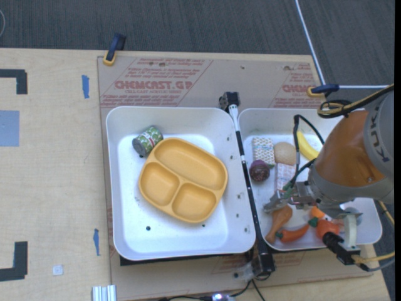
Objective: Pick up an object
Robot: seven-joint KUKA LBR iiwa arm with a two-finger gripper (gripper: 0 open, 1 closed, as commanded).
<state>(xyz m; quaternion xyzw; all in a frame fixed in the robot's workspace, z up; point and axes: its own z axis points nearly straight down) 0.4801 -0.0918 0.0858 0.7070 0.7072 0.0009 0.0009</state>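
Bright, even overhead light falling across scene. White bins (119, 187) reading near blown-out, little surface detail showing. Soft short shadow lying under yellow divided plate (183, 179) along its lower edge. Bench (50, 187) evenly lit, no hard glare showing. Arm (354, 158) at right looking slightly soft, edges blurring. Resolution low; small items in right bin merging together. Dark carpet (188, 11) at top keeping visible texture.

right bin (373, 231): crowded with items | left bin (122, 187): divided plate (182, 179), can (147, 140)
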